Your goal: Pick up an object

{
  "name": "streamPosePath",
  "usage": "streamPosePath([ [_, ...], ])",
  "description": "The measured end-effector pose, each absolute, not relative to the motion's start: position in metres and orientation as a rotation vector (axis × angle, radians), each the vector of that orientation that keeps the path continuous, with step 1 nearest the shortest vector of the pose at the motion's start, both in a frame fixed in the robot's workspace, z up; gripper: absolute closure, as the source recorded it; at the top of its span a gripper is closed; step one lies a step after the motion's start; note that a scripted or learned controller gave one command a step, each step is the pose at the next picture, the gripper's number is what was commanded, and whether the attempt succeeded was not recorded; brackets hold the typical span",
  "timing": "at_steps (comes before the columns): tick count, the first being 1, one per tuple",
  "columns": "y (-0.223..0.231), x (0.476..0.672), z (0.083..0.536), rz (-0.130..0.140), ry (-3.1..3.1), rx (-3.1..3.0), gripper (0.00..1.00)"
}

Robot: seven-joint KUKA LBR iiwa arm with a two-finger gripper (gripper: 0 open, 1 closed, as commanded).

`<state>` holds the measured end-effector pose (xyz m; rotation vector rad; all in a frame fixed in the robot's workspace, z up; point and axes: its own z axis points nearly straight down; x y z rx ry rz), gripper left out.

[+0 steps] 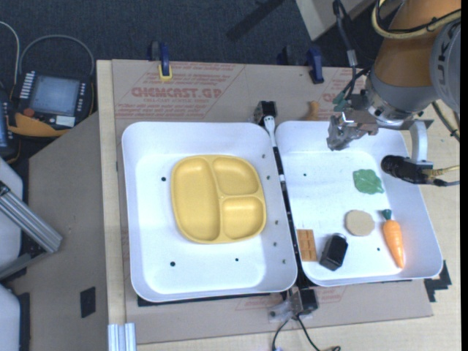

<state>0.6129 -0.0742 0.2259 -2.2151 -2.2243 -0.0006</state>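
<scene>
Cardboard bench top (219, 86) w/ 2 white bins; dark floor (146, 6) behind

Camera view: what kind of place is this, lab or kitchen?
Most likely a robotics lab test bench, not a kitchen. A handheld control pendant lies beside the board, blue clamps pin that board down, and the carrot and yellow divided plate look like toy props in white bins.
</scene>
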Motion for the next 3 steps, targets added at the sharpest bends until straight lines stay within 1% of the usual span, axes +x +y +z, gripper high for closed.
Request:
streamPosePath([
  [1,-0.017,0.584,0.227,0.0,-2.225,-2.212,1.0],
  [2,0.022,0.555,0.228,0.003,-2.222,-2.215,1.0],
  [3,0.078,0.533,0.218,0.003,-2.223,-2.213,1.0],
])
